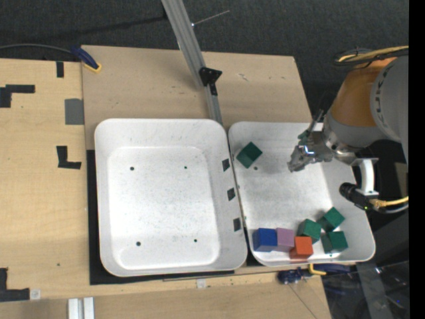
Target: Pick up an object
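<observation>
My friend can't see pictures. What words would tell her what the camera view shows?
A robot arm's end effector hangs over the right white bin, not holding anything. A lone green block lies to its left, and blue, purple, orange and green blocks cluster at the bin's near edge. The left white bin sits alongside.

Pale wooden bench point(166, 88) on dark grey carpet point(285, 18), a slanting metal pole point(182, 25) across it.

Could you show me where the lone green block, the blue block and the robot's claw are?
lone green block point(249, 155), camera view, on its top face.
blue block point(265, 238), camera view, middle of its top.
claw point(297, 161), camera view, at its tip, over the right bin.
</observation>
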`<action>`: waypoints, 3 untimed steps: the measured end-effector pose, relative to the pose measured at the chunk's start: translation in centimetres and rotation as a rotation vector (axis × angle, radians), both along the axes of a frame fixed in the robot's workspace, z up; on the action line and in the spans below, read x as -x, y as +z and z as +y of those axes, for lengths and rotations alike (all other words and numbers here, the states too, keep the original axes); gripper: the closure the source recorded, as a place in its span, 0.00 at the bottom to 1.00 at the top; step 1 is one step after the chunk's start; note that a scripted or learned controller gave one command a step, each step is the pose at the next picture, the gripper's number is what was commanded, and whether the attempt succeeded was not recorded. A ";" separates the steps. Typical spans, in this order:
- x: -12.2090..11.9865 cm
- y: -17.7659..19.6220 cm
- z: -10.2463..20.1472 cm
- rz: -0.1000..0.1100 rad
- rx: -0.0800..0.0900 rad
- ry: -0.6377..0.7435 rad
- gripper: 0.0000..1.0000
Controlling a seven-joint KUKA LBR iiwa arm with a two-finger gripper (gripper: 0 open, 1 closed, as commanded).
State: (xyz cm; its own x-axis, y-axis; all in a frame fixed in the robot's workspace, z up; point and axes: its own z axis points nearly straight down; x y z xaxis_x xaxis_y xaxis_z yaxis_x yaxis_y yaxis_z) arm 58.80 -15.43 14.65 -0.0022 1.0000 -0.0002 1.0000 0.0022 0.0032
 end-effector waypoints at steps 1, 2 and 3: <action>-0.4 6.3 0.3 -0.002 0.001 0.000 1.00; -0.7 11.8 -0.7 -0.002 0.002 0.000 1.00; -0.8 14.8 -0.7 0.001 0.000 -0.001 1.00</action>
State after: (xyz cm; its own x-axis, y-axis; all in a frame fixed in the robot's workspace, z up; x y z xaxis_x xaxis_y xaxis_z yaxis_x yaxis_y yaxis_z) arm 59.58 -16.09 29.48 -0.0016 1.0000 -0.0007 1.0000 0.0016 0.0027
